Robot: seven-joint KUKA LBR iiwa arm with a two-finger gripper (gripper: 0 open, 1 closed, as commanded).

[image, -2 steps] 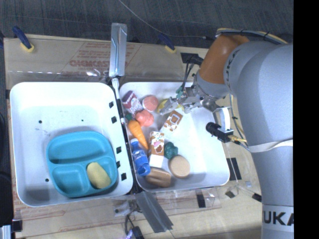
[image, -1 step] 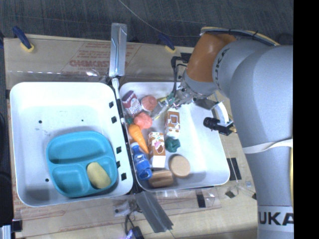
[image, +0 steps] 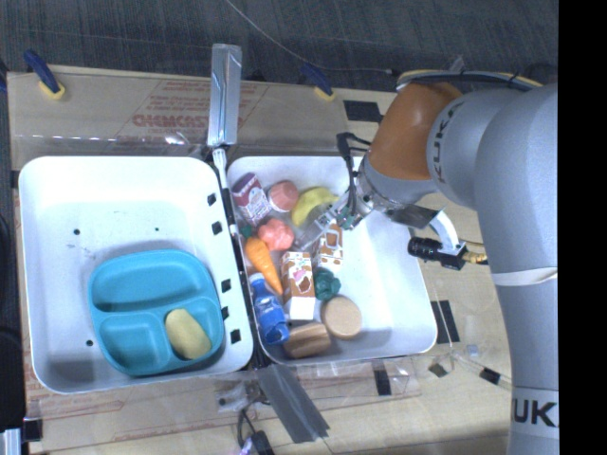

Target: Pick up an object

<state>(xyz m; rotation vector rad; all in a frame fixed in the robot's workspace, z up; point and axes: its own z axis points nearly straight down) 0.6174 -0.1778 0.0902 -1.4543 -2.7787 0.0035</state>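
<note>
Start at the near edge of the right bin (image: 413,311): a round tan disc (image: 342,317) and a brown piece (image: 305,341) lie against the near wall, with a blue bottle (image: 268,315) tucked along the left wall beside them. You can judge that loose things have slid into the corner, which makes them awkward to reach — the walls leave little room around them.

In the left bin (image: 57,207) a blue divided tray (image: 142,297) sits toward the near side, and a yellow-green potato-like object (image: 188,334) rests in its near-right compartment. It lies alone, well apart from everything else, so it would be the simplest target if the arm went that way.

Further in, the right bin's pile thickens: a small carton (image: 298,275), a dark green piece (image: 327,283), an orange carrot (image: 263,262) lying on a slant, then a pink item (image: 276,232), a reddish round one (image: 283,196), a dark jar (image: 249,196) and a yellow lemon-like fruit (image: 313,203) at the far side.

The gripper (image: 334,227) hangs low over the middle of this pile, just beside a second small carton (image: 331,246) and the yellow fruit. The arm (image: 493,159) bends in from the right with its orange band (image: 410,131) above the far-right corner. Whether the gripper is open, closed or holding anything you cannot tell — the clutter under it hides that. You should treat nothing as picked yet.
</note>
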